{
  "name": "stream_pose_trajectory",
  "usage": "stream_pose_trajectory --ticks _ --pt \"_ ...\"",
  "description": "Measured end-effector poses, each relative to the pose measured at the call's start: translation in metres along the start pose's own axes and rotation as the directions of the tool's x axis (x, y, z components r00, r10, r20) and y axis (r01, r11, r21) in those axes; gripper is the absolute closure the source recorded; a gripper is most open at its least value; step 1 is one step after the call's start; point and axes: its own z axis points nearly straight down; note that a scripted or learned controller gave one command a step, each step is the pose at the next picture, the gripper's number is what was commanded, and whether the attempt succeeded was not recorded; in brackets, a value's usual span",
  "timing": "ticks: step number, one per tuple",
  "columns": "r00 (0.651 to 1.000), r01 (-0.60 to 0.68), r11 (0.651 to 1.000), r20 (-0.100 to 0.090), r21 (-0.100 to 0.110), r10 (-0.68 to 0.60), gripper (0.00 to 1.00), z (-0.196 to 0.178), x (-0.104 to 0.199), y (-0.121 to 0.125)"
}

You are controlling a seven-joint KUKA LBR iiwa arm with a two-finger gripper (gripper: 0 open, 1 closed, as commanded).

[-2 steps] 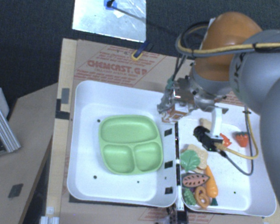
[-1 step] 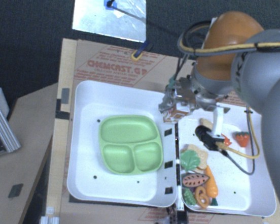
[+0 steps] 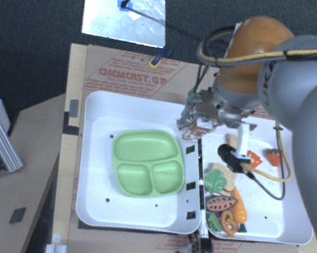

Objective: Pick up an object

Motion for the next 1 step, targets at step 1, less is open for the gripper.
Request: stream_pose_trajectory --ticks 1 --pt "1.000 -0.004 1.000 0.000 0.000 0.004 1.00 -0.0055 -0.0138 -0.0030"
